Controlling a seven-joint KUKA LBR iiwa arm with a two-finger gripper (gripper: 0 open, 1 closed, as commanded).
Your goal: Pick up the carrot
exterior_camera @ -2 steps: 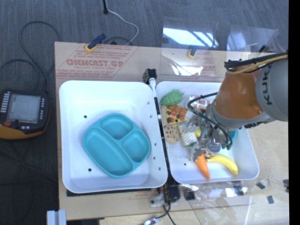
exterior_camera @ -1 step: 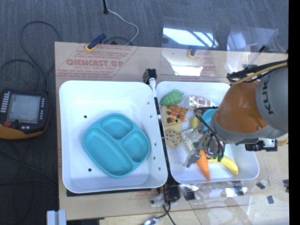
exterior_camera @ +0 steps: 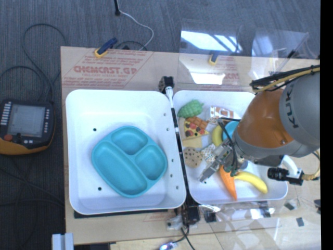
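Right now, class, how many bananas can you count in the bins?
2. One banana lies near the right bin's front edge, beside the carrot. Another banana lies farther back, partly behind the arm, which may hide more.

The arm (exterior_camera: 304,119) is a thick, rounded grey casing with dark "KU" lettering on its side. A wide glossy orange band (exterior_camera: 265,124) wraps it above the wrist. Black and yellow cables (exterior_camera: 283,77) run along its top. The gripper (exterior_camera: 216,163) is small, metallic grey and blocky.
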